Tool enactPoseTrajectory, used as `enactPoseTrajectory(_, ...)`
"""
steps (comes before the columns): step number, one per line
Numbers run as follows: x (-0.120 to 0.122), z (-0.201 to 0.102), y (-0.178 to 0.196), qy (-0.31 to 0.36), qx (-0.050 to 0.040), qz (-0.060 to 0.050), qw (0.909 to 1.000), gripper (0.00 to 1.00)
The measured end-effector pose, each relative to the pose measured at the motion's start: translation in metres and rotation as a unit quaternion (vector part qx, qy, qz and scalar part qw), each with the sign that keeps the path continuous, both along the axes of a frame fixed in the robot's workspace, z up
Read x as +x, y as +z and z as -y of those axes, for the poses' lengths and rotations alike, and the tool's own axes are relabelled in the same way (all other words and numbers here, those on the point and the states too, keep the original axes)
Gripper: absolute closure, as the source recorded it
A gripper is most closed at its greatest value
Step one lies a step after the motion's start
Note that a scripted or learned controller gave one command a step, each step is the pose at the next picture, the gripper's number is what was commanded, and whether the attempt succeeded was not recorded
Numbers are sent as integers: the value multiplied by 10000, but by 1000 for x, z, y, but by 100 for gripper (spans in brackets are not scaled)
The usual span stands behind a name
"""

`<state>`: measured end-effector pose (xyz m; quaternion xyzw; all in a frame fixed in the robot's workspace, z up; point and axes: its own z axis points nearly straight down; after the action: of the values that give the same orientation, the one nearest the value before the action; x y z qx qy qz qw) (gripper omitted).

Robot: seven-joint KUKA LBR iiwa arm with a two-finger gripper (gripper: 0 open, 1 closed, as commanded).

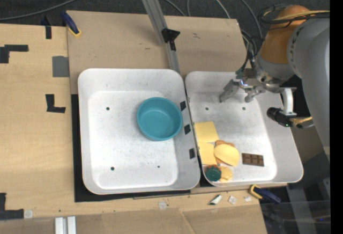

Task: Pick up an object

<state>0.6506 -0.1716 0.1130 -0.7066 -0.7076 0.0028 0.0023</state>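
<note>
Two white bins sit under me; my gripper [236,92] hangs over the far part of the right bin [278,171], its fingers spread and nothing between them. Away to my left, in the left bin [96,174], lies a blue bowl [159,118], well apart from me. Nearer, toward the camera from my fingertips, is the cluster I would go for: a pale yellow square block [206,132], then an orange-yellow rounded piece [228,154] touching more yellow pieces below it, a dark brown bar [252,160] just beside that, and a small teal round thing [213,174] at the bin's near edge. The yellow block is the closest. I judge my next move is down the bin toward it, then a descent.
</note>
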Motion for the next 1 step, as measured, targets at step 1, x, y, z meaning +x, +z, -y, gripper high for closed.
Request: enactPoseTrajectory(1, -1, -1, -27, 4, -1, 11, 10000, 0)
